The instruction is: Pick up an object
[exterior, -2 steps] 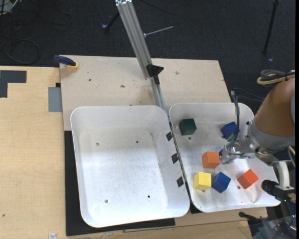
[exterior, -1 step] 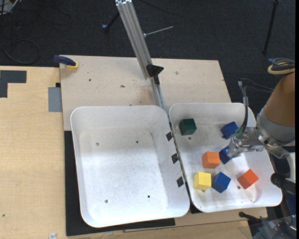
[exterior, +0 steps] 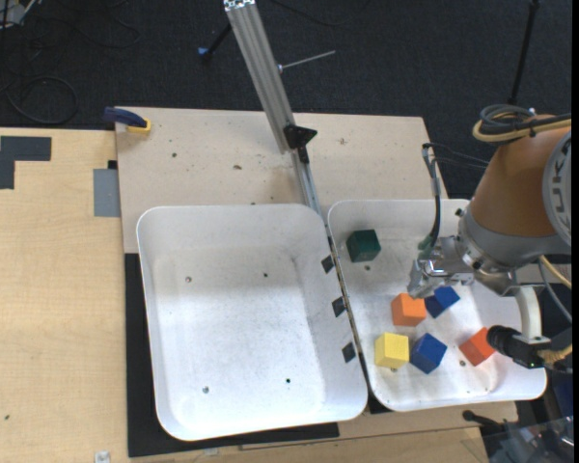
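Gripper (exterior: 432, 276) sits low in the right bin (exterior: 521, 386), right above the orange cube (exterior: 408, 309) and a blue cube (exterior: 443, 300), which touch each other. Can't tell the jaw state; no cube is visibly between them. Risk: the two cubes are packed tight, so a closing grasp may wedge both or shove one aside and come up with nothing. Yellow cube (exterior: 392, 349), second blue cube (exterior: 428, 352) and red cube (exterior: 477, 346) lie nearby; green cube (exterior: 364, 246) sits apart.
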Controlling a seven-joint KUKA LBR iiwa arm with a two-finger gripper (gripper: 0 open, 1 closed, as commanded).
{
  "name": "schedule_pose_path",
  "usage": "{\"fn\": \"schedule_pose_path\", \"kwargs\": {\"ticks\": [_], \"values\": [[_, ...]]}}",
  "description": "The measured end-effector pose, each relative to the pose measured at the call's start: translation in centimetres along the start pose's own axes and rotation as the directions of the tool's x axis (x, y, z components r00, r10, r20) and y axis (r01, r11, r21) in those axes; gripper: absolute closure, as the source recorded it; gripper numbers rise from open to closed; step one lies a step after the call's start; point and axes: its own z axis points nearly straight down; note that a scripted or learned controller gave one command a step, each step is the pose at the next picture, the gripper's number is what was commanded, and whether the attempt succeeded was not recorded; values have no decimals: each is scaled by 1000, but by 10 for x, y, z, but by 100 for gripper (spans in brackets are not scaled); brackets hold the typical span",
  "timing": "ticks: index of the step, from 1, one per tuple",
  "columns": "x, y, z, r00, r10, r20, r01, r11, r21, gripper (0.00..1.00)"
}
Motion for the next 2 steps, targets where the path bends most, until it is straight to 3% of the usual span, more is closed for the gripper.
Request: {"fn": "schedule_pose_path", "kwargs": {"ticks": [2], "values": [[94,38,7,1000,0,1,0,1000,0,100]]}}
